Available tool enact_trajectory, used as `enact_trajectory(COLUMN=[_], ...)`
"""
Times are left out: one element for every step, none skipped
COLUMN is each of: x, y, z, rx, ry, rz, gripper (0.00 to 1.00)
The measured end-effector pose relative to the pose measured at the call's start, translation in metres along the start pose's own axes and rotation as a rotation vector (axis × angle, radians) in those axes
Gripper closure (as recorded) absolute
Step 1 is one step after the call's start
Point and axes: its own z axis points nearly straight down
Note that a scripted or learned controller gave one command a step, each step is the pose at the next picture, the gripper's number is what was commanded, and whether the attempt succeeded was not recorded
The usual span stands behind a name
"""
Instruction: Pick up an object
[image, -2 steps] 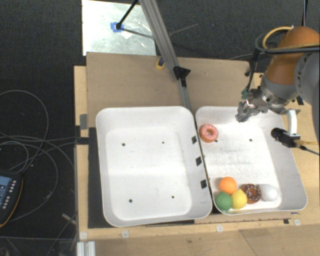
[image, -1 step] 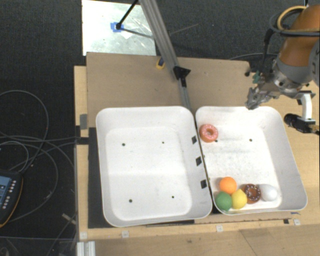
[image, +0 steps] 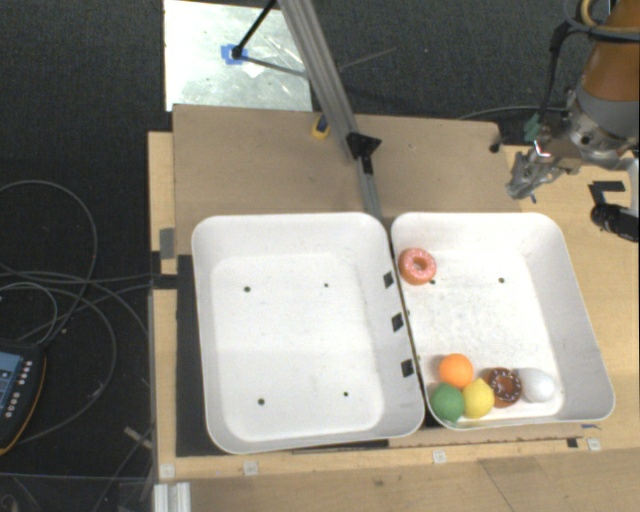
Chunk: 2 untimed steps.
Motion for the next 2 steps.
enact_trajectory(x=[0.058,0.112], y=[-0.003,-0.007], z=[0.011,0.028], rx=[0.007,0.008], ry=[0.004,0.004], rz=[-0.005,-0.004], gripper=[1.00,1.00])
